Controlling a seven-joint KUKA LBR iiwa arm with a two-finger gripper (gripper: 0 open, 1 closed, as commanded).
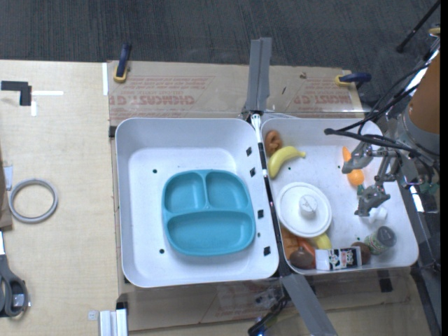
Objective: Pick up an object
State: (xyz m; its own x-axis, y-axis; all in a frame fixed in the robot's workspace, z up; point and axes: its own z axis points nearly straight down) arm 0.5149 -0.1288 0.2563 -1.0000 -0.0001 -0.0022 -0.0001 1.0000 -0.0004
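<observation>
Objects for picking crowd the right bin (402, 219), while the left bin (133, 187) holds a blue divided plate (208, 212) lying flat at its middle. A yellow banana (283, 159) lies toward the far left of the right bin, just beside a brown pretzel-like piece (273, 141) at the divider. A round white lid with a knob (304, 208) sits near the bin's left wall, and along the near edge rest a reddish-brown fruit (302, 256), a small yellow item (322, 241), a black-and-white carton (338, 258) and a dark-capped jar (381, 239). The arm reaches in from the right, its gripper (369, 182) hanging over the right half of that bin, fingers spread with nothing between them; a small orange object (356, 176) lies just beside the far finger. A roll of grey tape (31, 200) rests on the bench at far left
</observation>
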